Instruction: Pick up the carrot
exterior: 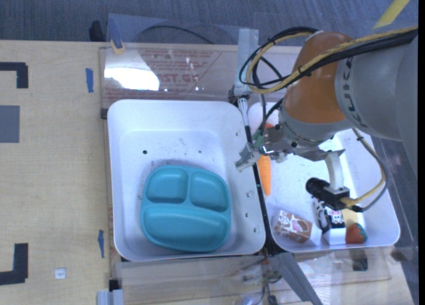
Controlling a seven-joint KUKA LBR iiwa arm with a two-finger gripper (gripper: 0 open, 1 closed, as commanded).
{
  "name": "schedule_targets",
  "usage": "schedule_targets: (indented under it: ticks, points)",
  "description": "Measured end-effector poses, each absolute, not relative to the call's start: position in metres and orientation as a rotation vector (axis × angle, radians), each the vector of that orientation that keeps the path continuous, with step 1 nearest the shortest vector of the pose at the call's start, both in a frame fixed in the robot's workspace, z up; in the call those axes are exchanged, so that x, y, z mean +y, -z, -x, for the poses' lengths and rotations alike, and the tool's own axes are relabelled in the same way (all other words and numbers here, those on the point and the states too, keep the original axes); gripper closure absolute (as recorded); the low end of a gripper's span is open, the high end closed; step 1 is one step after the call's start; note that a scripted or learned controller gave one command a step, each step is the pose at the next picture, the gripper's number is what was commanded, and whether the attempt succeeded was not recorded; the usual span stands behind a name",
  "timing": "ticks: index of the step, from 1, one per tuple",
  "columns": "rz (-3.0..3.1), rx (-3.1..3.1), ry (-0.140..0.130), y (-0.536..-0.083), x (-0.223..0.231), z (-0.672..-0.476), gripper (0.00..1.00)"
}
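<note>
At the moment of inspection my gripper [259, 147] stood over the left edge of the right-hand shallow white plastic bin [382, 214], hard against the wall it shares with the left-hand shallow white plastic bin [126, 164]. The small tapered orange carrot [265, 175] hung or lay directly below my jaws, its top at or between them and its point aimed away toward the near rim; I could not tell whether my jaws were released, clenched, or grasping the carrot, since the wrist and cables hid them. In my judgement the step in hand was the grasp itself, and doing it well called for closing squarely across the thick upper end of the carrot, then lifting straight up, because the dividing wall ran just to one side of my jaws and left little room to drift. A sideways pull would likely have scraped the carrot against that wall. Further from my jaws, toward the near right corner of the same bin, I noted a brown printed packet [293, 226], a black-and-white item [329, 207] and a small red strawberry-like piece [357, 232], all well apart from the carrot and no hindrance. Across the wall, the teal three-compartment plastic plate [186, 209] lay clear of my path.
</note>
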State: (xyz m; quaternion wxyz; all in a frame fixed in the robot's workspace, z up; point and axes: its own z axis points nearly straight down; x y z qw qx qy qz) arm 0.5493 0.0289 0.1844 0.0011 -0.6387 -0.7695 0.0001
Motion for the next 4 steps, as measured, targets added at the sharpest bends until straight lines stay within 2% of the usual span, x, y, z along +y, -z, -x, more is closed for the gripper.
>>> schedule_targets:
  ticks: [2,3,4]
  points:
    - [2.008,-2.414,-0.002,-0.184,0.028,-0.549,0.00]
    - [2.219,-2.217,-0.004,-0.184,0.009,-0.505,0.00]
    - [2.261,-2.183,-0.002,-0.184,-0.032,-0.534,0.00]
